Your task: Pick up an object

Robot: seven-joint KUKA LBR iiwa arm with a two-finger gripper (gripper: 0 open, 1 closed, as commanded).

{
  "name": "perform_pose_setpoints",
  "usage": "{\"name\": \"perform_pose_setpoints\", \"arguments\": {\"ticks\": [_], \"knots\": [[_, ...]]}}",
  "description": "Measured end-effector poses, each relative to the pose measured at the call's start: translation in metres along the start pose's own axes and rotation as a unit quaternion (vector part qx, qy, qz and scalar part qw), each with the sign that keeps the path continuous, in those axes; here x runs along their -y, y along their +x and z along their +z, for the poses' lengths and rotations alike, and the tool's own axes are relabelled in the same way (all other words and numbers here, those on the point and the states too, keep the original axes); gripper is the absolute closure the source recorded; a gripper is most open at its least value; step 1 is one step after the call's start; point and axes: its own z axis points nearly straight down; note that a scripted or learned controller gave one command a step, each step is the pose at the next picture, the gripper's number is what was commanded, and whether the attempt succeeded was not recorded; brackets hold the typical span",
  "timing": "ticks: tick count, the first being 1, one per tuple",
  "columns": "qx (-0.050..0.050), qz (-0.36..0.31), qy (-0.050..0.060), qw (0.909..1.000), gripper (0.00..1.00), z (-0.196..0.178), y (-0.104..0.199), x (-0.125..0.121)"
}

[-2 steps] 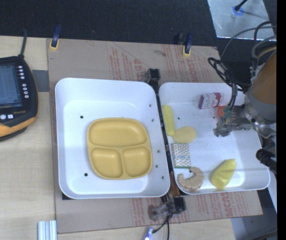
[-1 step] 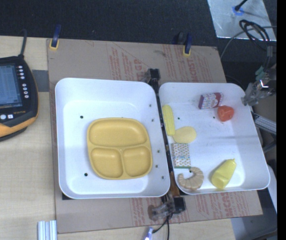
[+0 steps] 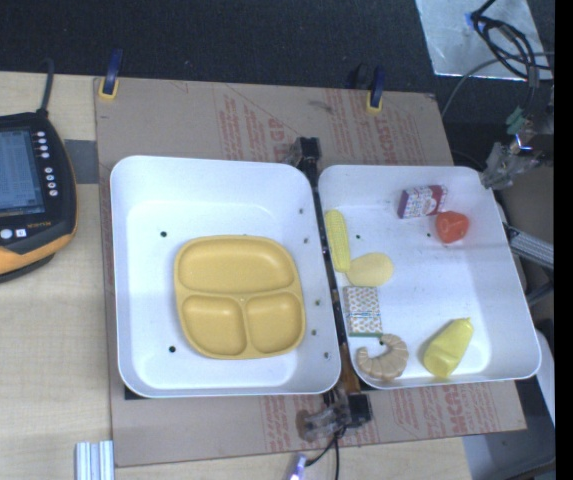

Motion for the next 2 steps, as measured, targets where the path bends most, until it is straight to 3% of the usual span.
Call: {"name": "perform_pose_setpoints", "arguments": {"ticks": [1, 2], "knots": [[0.000, 0.001, 0.001, 1.0000, 1.00, -0.010, 0.000, 0.024], [0.000, 0.001, 0.000, 1.0000, 1.00, 0.002, 0.028, -0.024]]}}
